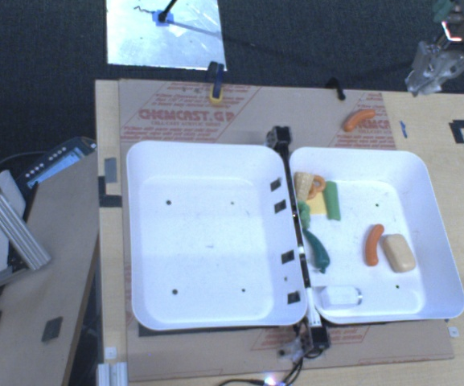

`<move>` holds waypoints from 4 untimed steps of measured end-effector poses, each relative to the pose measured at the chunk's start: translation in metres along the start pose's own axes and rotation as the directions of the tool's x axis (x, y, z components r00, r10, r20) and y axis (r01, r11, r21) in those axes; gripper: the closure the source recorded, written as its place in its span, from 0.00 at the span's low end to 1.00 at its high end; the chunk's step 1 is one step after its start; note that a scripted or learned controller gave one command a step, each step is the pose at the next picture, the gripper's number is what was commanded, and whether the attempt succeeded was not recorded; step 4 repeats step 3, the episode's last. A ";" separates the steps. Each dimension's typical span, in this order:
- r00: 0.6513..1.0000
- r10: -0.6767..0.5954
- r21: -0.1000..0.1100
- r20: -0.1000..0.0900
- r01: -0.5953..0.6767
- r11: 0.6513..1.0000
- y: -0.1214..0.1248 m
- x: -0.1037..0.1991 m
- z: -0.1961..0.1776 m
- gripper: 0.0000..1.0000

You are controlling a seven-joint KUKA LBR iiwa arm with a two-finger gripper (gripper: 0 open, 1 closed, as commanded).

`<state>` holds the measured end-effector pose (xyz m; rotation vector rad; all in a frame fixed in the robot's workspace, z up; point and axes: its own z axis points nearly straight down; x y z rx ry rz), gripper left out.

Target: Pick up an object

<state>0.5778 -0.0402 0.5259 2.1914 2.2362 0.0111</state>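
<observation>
We see the gripper above the bench's far right corner; whether it is clenched, we cannot tell. The 2 bins' objects lie below-left, well apart from it.

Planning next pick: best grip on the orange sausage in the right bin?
Grip the sausage across its middle, from straight above. It lies flat, long axis near vertical in view. The tan block crowds its right side low down, so close on the upper half.
</observation>
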 end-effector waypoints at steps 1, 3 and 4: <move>1.000 -0.005 -0.003 0.001 0.005 1.000 0.001 0.000 -0.011 1.00; 1.000 -0.015 -0.010 0.002 0.015 1.000 0.002 0.000 -0.033 1.00; 1.000 -0.015 -0.010 0.002 0.015 1.000 0.002 0.000 -0.033 1.00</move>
